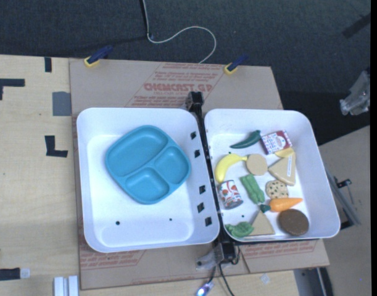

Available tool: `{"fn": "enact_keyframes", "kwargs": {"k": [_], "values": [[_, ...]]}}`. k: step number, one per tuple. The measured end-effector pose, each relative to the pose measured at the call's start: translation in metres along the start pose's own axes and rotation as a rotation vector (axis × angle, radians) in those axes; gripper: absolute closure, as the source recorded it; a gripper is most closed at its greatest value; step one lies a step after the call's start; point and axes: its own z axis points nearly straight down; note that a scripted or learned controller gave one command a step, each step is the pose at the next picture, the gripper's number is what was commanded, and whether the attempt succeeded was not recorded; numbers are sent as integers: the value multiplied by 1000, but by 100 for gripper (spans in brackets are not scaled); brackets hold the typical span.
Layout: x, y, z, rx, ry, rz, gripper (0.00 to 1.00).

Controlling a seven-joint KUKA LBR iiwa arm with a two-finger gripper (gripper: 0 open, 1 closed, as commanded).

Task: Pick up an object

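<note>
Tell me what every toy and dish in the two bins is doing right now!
Blue plastic three-compartment plate: lying flat in the left white bin, nothing on it.
Yellow toy banana: lying in the right white bin, near the divider.
Orange toy carrot: lying on its side.
Small red-labelled can: lying tipped over.
Round brown disc: flat, near the bin's front corner.

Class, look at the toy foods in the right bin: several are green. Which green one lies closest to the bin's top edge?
The dark green pepper, curved, lying beside the red carton. The other green pieces sit lower, mid-bin and at the bottom edge.
</note>
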Motion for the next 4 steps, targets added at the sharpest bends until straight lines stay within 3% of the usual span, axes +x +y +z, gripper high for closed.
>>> {"fn": "enact_keyframes", "kwargs": {"k": [1, 2, 3, 4], "values": [[124, 0, -2, -1, 3, -20, 100], [304, -3, 21, 3, 3, -25, 100], [357, -3, 20, -1, 2, -14, 100], [261, -2, 144, 13, -5, 2, 100]]}}
